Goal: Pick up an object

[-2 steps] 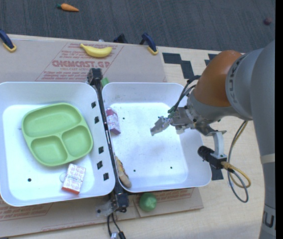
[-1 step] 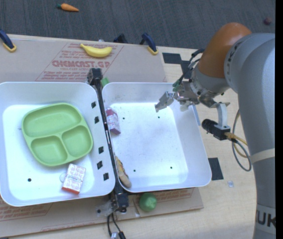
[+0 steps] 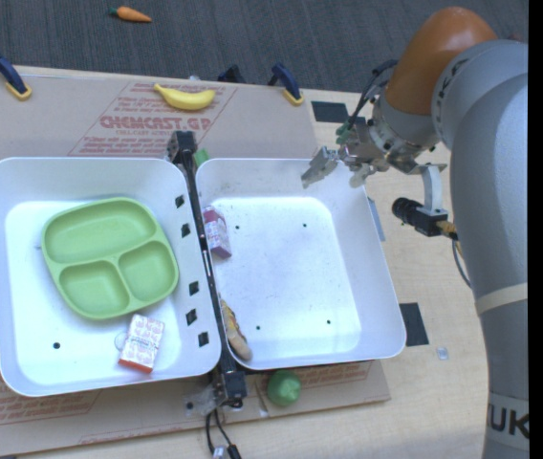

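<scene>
- Grey carpet surrounded a bench topped with cardboard [image 3: 109, 122], held down by blue clamps [image 3: 10, 75] at the back edge, presumably so the sheet wouldn't shift under the bins.
- Left bin [image 3: 4, 285] held a green divided plate [image 3: 109, 256] and a small red-and-white carton [image 3: 141, 342] near its front wall.
- Right bin [image 3: 358, 256] held a small pinkish packet [image 3: 216, 232] against its left wall and a tan, peanut-like item [image 3: 234, 333] in the front-left corner. Both were pick candidates, but tight to the wall, so finger clearance looked poor.
- Outside the bins: a banana [image 3: 185, 95] on the cardboard behind them, a green ball [image 3: 284, 387] at the front edge, and a carrot [image 3: 133, 13] on the carpet. Probably strays, out of the working area.
- Gripper [image 3: 334, 165] hovered over the right bin's back-right rim, well apart from every object. Fingers [image 3: 315, 167] looked spread, with nothing between them.
- My read: approach phase, nothing grasped yet, and a long traverse left to either item in the right bin.
- Hard to make out: packet label and what the tan item was. Clamp hardware [image 3: 184, 146] along the bin divider partly covered the packet's edge. The arm's lower links were cut off at the frame's right and bottom.
</scene>
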Robot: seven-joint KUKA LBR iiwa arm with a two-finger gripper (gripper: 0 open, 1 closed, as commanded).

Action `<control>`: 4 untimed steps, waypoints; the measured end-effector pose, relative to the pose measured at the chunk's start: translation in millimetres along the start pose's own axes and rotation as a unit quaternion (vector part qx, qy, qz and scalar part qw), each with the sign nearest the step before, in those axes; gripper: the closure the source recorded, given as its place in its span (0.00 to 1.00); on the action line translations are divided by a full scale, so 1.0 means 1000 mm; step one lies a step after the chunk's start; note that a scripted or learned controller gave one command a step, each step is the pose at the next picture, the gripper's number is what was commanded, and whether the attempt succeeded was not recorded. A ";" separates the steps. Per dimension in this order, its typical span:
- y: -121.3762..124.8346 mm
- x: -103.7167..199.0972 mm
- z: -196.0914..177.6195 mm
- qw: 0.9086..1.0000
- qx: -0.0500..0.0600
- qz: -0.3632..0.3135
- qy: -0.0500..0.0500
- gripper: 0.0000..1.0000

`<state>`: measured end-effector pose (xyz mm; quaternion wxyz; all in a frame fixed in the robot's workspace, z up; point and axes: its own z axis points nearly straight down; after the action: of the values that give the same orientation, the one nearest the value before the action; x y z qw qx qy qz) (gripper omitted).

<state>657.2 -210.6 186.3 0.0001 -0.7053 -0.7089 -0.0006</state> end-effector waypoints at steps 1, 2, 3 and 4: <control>-0.078 0.000 0.033 1.000 0.003 -0.001 -0.001 0.00; -0.032 0.000 0.004 1.000 0.000 0.000 0.000 0.00; -0.145 0.016 0.095 1.000 0.002 -0.001 0.000 0.00; -0.072 0.000 0.094 1.000 0.001 0.000 0.000 0.00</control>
<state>585.1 -210.7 92.2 0.0005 -0.7055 -0.7087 0.0000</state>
